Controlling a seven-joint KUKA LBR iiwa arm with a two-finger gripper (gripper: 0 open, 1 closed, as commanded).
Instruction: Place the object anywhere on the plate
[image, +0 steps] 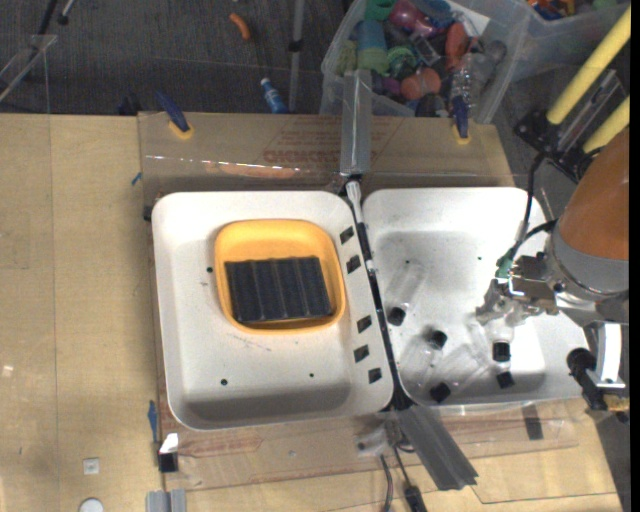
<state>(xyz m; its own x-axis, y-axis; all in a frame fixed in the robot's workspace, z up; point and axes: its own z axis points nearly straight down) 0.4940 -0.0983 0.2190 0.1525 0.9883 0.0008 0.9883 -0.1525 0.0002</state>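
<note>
One grey arm (600, 230) reaching from the right, tool (500, 315) low in right bin (450, 215), grip state unclear.

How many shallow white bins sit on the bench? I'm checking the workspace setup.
2. The left shallow white bin holds a square yellow plate with a dark ribbed rectangular object on it. The right shallow white bin lies beside it, under the arm.
</note>
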